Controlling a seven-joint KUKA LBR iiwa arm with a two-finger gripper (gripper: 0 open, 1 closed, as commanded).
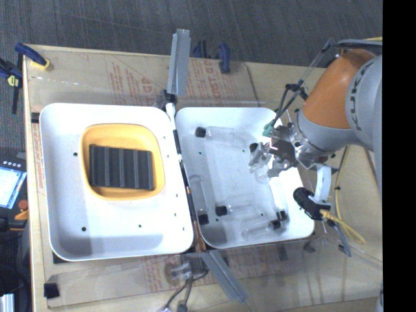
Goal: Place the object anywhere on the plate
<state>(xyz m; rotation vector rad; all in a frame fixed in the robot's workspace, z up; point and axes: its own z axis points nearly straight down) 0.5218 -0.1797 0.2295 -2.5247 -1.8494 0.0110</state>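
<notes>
Fingers of the two-finger gripper [265,162] hung over the right white bin [221,125], their gap seemingly unreadable; the yellow plate [121,135] lay well apart.

Dark ridged block [121,167] amid yellow plate [122,137].

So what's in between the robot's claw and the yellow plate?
In the camera view, between the claw and the yellow plate lie bare white floor of the right bin and the two bins' meeting walls, with a clear tube beside them.
</notes>
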